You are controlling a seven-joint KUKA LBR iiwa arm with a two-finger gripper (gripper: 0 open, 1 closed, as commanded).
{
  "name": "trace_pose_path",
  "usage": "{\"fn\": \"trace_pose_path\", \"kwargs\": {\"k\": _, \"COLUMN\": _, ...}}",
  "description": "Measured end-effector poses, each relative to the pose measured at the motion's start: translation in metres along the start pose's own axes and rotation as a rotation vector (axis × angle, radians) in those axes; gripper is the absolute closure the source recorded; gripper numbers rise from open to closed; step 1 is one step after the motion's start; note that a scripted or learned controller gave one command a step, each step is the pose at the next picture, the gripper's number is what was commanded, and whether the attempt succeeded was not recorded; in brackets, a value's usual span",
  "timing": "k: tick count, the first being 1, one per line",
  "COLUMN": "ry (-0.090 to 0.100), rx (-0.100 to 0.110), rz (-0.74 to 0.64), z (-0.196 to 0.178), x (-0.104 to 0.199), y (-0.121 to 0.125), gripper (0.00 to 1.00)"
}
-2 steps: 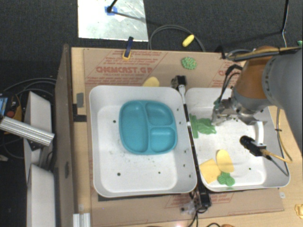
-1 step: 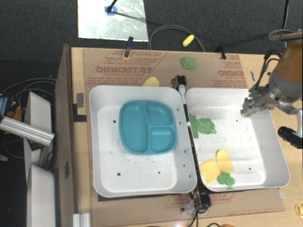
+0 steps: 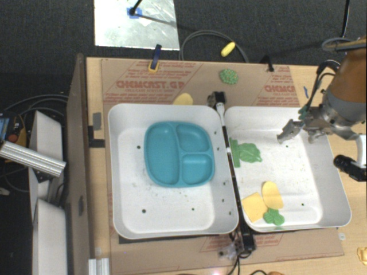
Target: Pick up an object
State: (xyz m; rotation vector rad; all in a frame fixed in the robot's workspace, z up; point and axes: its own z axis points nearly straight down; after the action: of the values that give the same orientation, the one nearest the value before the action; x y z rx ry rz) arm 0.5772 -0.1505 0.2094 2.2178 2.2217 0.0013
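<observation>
Near edge, right-hand shallow white bin [image 3: 338, 213]:
- Small dark-green leafy plastic piece [image 3: 274, 216], touching the near corner of the next item.
- Flat yellow wedge, cheese-like [image 3: 254, 206], close to the divider between the bins.
- Pale yellow rounded slice [image 3: 273, 195], overlapping the wedge's right side. These three form one tight cluster at the near-left of this bin.

Middle, same bin:
- Green frilly lettuce-like piece [image 3: 246, 153], lying against the left wall, well apart from the near cluster.

Middle, left-hand shallow white bin [image 3: 123, 153]:
- Teal plastic plate with three compartments [image 3: 179, 154], flat and roughly central; nothing visible in it.

Far side of the right bin:
- Grey two-finger gripper [image 3: 288, 132] on the grey-and-orange arm [image 3: 344, 90], hanging over the far-right part of the bin. Nothing is between the tips; whether they are spread or pressed together I cannot tell from here.

Beyond the bins, on the cardboard sheet [image 3: 143, 85]:
- Yellow rounded piece [image 3: 183, 99] at the left bin's far rim.
- Green knobbly ball [image 3: 229, 76].
- Small yellow capsule shape [image 3: 228, 49] by the cable.

Step in hand, as I judge it: approach, nothing picked. The lettuce piece lies nearest the tool. The next move calls for travelling left and down over a chosen piece, then closing; the overlapped cluster looks harder to separate.
</observation>
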Motion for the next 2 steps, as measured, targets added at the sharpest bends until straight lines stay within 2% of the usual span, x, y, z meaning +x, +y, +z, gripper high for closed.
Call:
{"fn": "trace_pose_path", "kwargs": {"k": 1, "ry": 0.004, "rx": 0.01, "rz": 0.0, "z": 0.117, "x": 0.028, "y": -0.017, "gripper": 0.0}}
{"fn": "trace_pose_path", "kwargs": {"k": 2, "ry": 0.002, "rx": 0.006, "rz": 0.003, "z": 0.126, "x": 0.018, "y": -0.066, "gripper": 0.0}}
